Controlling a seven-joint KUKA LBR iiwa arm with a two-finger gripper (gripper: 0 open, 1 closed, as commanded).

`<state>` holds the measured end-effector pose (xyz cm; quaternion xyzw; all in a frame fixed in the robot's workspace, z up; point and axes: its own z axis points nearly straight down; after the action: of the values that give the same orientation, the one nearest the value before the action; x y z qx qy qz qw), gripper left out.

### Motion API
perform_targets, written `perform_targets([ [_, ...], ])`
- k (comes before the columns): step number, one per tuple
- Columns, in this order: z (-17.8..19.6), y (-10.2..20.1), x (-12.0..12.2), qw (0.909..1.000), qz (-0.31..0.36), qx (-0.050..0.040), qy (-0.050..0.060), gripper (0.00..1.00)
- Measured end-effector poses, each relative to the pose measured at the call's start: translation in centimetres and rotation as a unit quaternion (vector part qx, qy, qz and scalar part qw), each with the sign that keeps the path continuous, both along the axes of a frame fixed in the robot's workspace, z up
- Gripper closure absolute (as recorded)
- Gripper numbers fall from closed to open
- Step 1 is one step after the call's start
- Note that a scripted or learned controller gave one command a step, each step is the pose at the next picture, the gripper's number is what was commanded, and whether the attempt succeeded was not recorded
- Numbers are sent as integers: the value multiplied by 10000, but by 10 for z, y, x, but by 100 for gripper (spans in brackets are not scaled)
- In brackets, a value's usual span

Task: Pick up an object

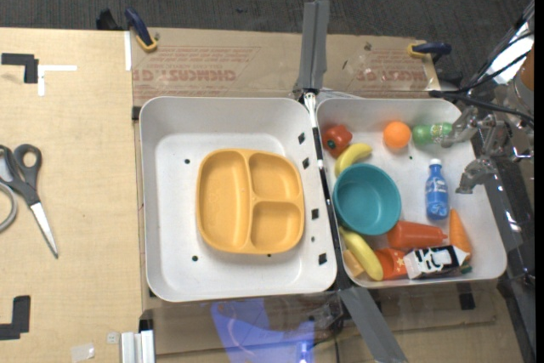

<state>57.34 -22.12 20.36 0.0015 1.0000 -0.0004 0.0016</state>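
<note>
Carton (435, 260) lies low; arm (497, 132) – jaws over right bin's (476, 272) edge

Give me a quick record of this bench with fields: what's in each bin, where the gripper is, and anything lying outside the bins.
left bin: yellow divided plate
right bin: teal bowl, orange ball, blue bottle, tomato, two bananas, carrot, green bottle, carton
gripper: over right bin's far right edge, holding nothing visible
outside bins: scissors on bench, left
</note>
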Motion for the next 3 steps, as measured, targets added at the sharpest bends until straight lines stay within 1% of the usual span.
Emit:
perform_targets([
  [1,-108,0,4,10000,-50,-5,-26,0],
  [2,-108,17,7,9920,-1262,0,-21,0],
  [3,-108,90,0,9902,-1399,10,-28,0],
])
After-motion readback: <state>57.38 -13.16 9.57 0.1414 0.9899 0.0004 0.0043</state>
